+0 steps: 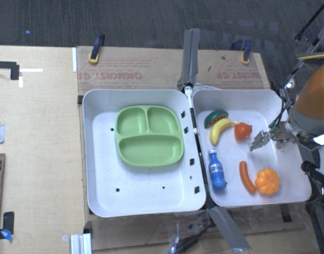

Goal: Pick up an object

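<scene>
The right bin [288, 194] holds a yellow banana [220, 129] with a dark green piece [215, 116] just behind it, a red tomato [242, 131], a blue bottle [216, 170], an orange sausage [247, 177] and an orange pumpkin [267, 181]. My gripper [259, 141] hovers low over the bin's middle right, just right of the tomato and above the pumpkin. It is open, with nothing between its fingers [254, 143].
The left bin [98, 194] carries a green divided plate [149, 135]. A grey divider bar [191, 57] runs between the bins at the back. Blue-and-yellow clamps [96, 47] hold cardboard behind the bins. The arm's orange band [315, 97] sits at the right edge.
</scene>
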You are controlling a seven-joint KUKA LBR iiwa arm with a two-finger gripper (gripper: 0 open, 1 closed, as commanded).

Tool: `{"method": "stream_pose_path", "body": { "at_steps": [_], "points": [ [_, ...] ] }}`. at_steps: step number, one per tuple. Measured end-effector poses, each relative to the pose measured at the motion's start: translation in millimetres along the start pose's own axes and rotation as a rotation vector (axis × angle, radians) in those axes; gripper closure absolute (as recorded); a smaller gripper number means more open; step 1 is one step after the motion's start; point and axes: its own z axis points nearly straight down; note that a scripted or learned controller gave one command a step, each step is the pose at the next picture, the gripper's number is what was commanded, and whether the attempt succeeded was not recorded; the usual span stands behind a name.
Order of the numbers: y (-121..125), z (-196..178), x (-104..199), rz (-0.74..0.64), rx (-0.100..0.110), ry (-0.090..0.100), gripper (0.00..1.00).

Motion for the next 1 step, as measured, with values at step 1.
{"method": "stream_pose_path", "body": {
  "at_steps": [1],
  "points": [
    [-68.5, 10.4, 81.6, -0.032, 0.004, 0.001, 0.0]
  ]
}}
